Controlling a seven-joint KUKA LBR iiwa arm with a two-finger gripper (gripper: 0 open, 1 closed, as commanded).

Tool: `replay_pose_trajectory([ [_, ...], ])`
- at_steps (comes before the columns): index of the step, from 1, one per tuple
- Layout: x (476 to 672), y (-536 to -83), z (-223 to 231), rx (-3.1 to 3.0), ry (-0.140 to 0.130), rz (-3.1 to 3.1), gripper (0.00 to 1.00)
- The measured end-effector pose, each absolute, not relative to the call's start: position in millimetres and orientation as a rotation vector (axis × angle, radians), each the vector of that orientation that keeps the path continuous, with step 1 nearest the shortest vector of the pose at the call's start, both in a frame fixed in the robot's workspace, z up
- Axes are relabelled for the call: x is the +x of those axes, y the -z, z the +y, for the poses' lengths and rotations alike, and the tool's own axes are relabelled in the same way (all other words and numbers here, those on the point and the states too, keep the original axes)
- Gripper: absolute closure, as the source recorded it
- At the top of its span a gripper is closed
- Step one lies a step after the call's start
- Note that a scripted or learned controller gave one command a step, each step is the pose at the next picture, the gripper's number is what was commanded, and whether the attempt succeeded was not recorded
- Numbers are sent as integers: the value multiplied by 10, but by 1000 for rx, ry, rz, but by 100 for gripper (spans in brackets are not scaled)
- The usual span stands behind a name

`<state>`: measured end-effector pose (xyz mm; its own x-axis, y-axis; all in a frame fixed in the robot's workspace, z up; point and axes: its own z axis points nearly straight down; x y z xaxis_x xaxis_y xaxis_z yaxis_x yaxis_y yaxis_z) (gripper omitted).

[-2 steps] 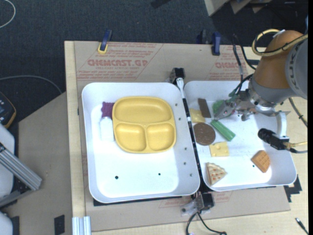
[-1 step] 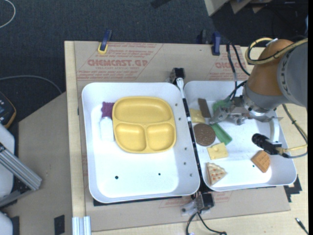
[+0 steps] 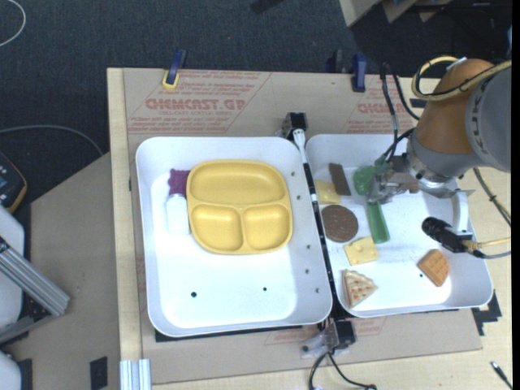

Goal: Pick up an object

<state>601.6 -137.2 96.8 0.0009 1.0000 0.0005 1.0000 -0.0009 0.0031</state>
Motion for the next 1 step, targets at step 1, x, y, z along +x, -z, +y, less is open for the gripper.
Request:
replay_pose_trajectory([
  [1, 6103, -1546, -1443, 2216, -5, 2216, 100],
])
